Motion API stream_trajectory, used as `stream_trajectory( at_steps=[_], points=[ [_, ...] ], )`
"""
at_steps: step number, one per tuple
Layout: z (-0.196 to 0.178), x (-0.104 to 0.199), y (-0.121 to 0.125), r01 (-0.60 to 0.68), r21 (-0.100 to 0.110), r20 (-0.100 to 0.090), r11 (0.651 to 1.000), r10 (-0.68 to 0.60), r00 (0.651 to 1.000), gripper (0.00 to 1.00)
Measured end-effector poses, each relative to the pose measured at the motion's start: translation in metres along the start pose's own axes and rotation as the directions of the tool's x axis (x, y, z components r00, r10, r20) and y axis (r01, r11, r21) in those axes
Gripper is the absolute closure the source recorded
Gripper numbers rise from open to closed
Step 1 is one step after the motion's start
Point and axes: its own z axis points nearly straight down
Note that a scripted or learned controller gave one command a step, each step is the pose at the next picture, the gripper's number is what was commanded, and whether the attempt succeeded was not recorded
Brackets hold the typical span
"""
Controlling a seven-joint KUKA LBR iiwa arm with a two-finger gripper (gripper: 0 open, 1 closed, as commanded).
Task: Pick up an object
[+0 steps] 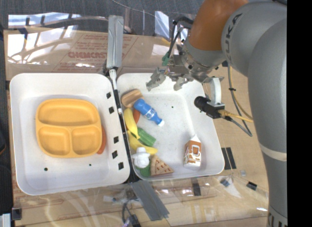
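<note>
A grey KUKA arm with an orange band reaches in from the right and holds its tool [166, 81] above the far edge of the right-hand bin [207, 128], fingers spread apart and nothing between them. No object has been lifted; the step in hand appears to be the approach, with a target yet to be closed on.

The candidates lie bunched along the right bin's left wall. A blue bottle with a white cap [147, 112] lies tilted, nearest the tool and a little apart from the rest. Just beside it sits a brown bread roll [130, 97], and below that a yellow banana [130, 125] runs along the wall, touching a green toy vegetable [146, 136]. A small white bottle [141, 158] and a toy pizza slice [160, 166] crowd the near corner. A small milk carton [193, 152] stands alone toward the right side, well apart from the cluster.

The left bin [24, 123] carries a yellow divided plate [68, 127] with an orange item tucked at its right edge.

The next move likely calls for the tool to travel toward the near side, line its open fingers across one object, descend and close. The bottle or the isolated carton looks the cleaner choice; the crowded pile risks a pinch on two things at once.
</note>
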Motion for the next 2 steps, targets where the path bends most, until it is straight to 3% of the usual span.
stream_trajectory(
  at_steps=[1, 2],
  points=[
    [0.121, -0.002, -0.019, 0.050, 0.010, -0.001, 0.999, -0.050, 0.999, 0.00],
    [0.156, -0.040, -0.027, 0.105, 0.000, 0.000, 0.994, -0.105, 0.994, 0.00]
  ],
)
